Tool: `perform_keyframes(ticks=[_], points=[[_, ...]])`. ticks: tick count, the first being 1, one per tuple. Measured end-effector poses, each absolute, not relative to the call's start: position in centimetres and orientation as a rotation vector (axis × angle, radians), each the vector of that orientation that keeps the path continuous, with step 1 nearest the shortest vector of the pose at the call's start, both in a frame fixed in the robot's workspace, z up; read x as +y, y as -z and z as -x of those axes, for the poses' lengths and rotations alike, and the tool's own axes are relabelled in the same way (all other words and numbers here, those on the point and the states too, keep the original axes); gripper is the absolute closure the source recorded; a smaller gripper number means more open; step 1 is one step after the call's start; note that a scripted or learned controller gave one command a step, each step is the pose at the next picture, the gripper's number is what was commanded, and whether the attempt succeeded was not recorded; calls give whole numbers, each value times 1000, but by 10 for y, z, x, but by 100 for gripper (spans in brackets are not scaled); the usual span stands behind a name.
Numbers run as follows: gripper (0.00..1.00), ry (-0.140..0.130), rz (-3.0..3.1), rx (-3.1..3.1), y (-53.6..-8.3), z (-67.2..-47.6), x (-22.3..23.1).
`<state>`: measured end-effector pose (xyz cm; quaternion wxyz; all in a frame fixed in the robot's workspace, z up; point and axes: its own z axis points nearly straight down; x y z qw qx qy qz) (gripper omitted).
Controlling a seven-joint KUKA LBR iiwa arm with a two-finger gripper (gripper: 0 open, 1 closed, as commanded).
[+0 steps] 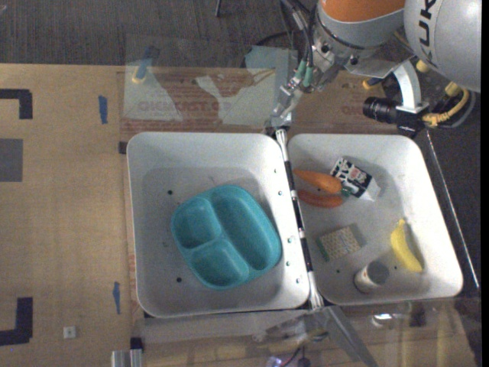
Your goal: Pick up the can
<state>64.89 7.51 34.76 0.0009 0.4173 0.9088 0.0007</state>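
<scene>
Can [372, 276] stands upright near the front edge of the right bin [442, 205], well away from our gripper [284, 112], with a banana [406, 246] just beside it and a sponge [340, 242] close by. Open floor surrounds it toward the front rim. Farther back lie a carrot [319, 187] and a small carton [354, 178]. Our gripper hangs beyond both bins' back rims; we cannot tell its opening.

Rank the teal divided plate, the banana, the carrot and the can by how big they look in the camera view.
1. teal divided plate, by far the largest.
2. carrot and banana: similar in length, too close to rank.
3. can, the smallest; it is seen nearly end-on, so its height is hidden.
</scene>
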Motion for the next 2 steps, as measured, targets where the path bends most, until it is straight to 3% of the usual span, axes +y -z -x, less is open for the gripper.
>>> perform_keyframes(ticks=[1,2], points=[[100,-6,-1214,2892,-390,-663,161],[100,-7,-1072,2946,-437,-658,220]])
